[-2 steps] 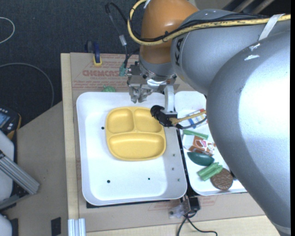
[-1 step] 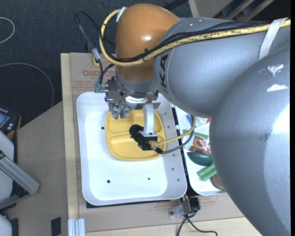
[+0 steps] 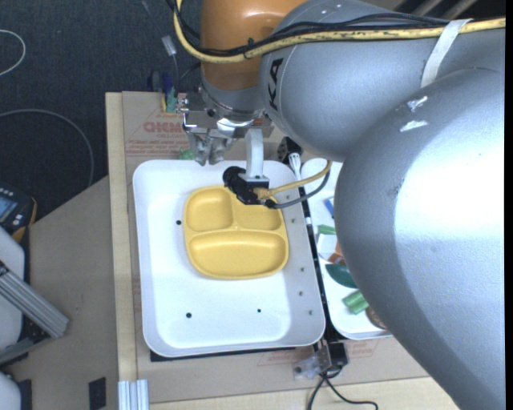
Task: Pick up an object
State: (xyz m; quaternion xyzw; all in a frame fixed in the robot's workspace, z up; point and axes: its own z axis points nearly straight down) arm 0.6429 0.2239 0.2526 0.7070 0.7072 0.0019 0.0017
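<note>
Gripper [image 3: 210,150] is seen at the far rim of the left bin [image 3: 160,264]. Whether it is apart or closed cannot be told, and nothing is seen held. A yellow plate [image 3: 236,240] of smooth, glossy plastic, rounded and divided into three compartments, lies flat mid-bin, near the gripper. Green pieces [image 3: 353,302] are noted in the right bin [image 3: 346,324].

The arm [image 3: 417,160] is made of large, rounded shells in glossy silver-grey. An equally glossy orange band [image 3: 240,24] rings it above the wrist, with part of a black printed letter [image 3: 269,78] on the grey beside it. A yellow cable [image 3: 361,34] paired with a black one runs along the shells, bound by a pale strap [image 3: 443,46], and the gripper [image 3: 208,150] below the wrist is small, angular, silvery bare-metal hardware.
</note>
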